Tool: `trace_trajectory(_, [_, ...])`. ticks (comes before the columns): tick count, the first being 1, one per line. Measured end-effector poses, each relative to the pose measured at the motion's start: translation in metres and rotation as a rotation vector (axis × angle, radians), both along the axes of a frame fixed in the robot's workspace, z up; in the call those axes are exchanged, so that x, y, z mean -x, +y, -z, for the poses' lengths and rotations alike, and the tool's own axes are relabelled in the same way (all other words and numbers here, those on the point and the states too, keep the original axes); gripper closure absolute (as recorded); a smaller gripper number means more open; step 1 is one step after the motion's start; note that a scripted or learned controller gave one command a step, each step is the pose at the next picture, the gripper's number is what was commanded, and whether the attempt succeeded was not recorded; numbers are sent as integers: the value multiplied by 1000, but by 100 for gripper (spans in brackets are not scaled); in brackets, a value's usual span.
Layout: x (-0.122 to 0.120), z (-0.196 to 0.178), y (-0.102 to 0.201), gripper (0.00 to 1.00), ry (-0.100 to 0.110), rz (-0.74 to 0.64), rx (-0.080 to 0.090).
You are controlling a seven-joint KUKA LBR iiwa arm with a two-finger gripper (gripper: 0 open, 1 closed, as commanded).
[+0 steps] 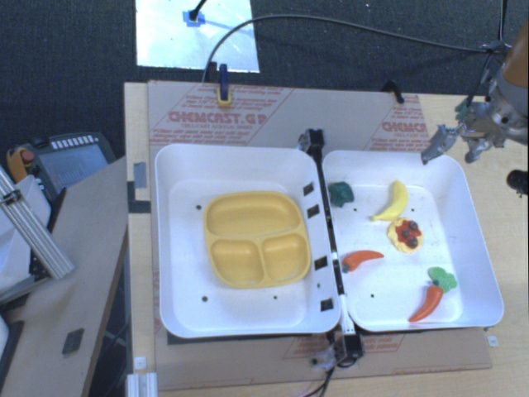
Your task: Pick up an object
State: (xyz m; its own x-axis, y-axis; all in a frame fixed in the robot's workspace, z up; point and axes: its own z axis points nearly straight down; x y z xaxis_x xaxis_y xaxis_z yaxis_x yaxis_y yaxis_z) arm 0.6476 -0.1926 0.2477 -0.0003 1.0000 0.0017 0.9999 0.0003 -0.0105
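- My claw (463,143) hangs at the upper right of the scene, above the far right corner of the right bin (478,246), its two fingers spread apart and nothing between them.
- My grey arm (512,81) reaches in from the right edge, above the worktop (273,110).
- In the right bin, well apart from my claw, lie the toy foods: a yellow banana (393,202) near the middle, tilted on a slant.
- A small dark green piece (340,193) sits near the bin's far left corner, left of the banana.
- A round yellow pastry with red and dark topping (406,234) lies just below the banana's lower end, touching or nearly so.
- A red chili pepper (362,260) lies near the left wall, its tip pointing right.
- An orange carrot with a green top (431,296) lies on a slant by the near right corner.
- The left bin (178,246) holds a yellow divided tray (254,238), with one long compartment at the far side and two smaller ones nearer.
- Black clips (322,238) run along the seam where the two bins meet.
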Motion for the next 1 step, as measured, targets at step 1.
trace_trajectory(1, [-2,-8,1,0,-12,-3,2])
